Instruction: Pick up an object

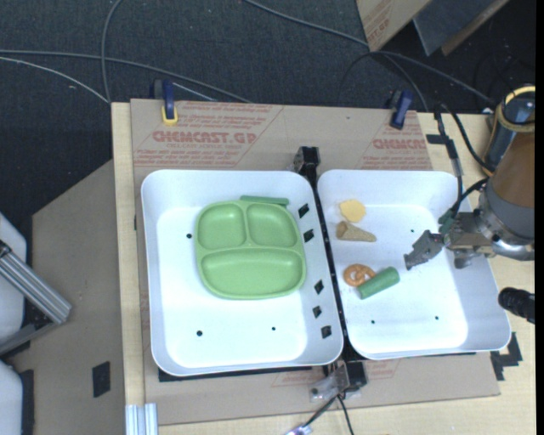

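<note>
The gripper point(422, 252) is seen above the right bin point(442, 333); whether its jaws are apart cannot be told. The green cylinder point(378, 282) is found near, to its lower left, its long axis slanted toward the gripper.

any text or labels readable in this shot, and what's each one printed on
"CHEMCAST GP": red print on the brown board behind the left bin; the last letters are blurred, so the reading is uncertain.
The same red print repeats on the board behind the right bin, too blurred and glared to read.
Red marks on the cardboard box at the top: too small to read.
</note>
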Robot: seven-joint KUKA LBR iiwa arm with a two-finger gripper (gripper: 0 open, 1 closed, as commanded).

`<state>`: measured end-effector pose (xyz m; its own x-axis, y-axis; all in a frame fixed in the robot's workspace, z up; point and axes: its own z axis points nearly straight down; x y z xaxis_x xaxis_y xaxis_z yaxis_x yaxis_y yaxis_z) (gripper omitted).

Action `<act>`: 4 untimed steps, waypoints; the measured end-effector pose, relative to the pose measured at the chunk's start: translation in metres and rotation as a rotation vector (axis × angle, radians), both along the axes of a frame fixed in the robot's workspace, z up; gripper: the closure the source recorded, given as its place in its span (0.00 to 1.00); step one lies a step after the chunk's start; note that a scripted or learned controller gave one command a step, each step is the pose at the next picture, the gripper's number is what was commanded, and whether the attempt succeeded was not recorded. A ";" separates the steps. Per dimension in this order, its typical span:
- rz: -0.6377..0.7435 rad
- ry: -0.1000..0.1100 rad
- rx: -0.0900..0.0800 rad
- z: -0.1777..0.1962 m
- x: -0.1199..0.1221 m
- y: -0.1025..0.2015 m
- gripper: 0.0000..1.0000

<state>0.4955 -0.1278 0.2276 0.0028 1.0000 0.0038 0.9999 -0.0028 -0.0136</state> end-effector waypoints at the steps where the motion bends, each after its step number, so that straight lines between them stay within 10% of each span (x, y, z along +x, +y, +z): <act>1: 0.003 -0.012 -0.002 0.005 0.003 0.000 0.00; 4: 0.002 -0.007 -0.001 -0.145 -0.005 -0.001 0.00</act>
<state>0.4901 -0.1288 0.0824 0.0008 1.0000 0.0033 1.0000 -0.0008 -0.0064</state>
